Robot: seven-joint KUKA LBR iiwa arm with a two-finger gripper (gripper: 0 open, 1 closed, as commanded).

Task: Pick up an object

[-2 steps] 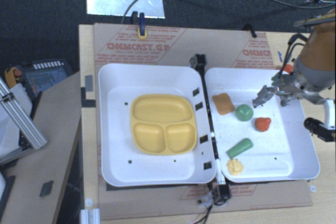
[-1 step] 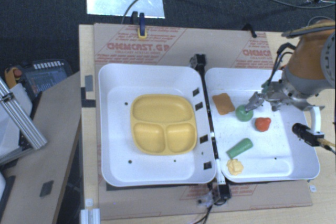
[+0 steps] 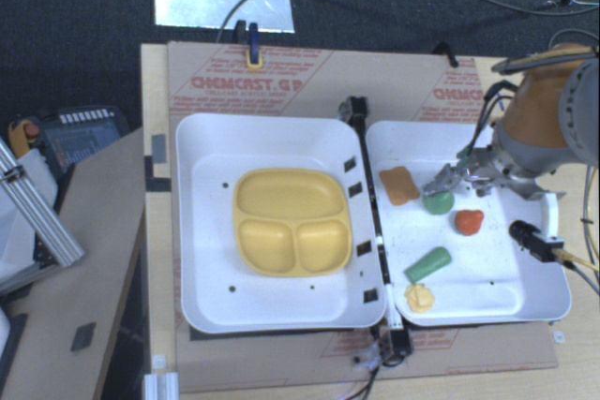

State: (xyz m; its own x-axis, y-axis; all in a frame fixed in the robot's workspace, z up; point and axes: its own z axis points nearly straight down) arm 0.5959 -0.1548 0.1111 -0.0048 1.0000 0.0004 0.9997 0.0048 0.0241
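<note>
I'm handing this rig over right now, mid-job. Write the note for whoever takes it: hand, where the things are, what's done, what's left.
Hand: low in the right bin, at the round green piece; whether it grips anything cannot be told from this view.
Right bin also holds: brown flat piece, red piece, long green piece, yellow piece.
Left bin: yellow divided plate.
Done: arm brought down to the round green piece.
Left: confirm a grip and lift it.
</note>
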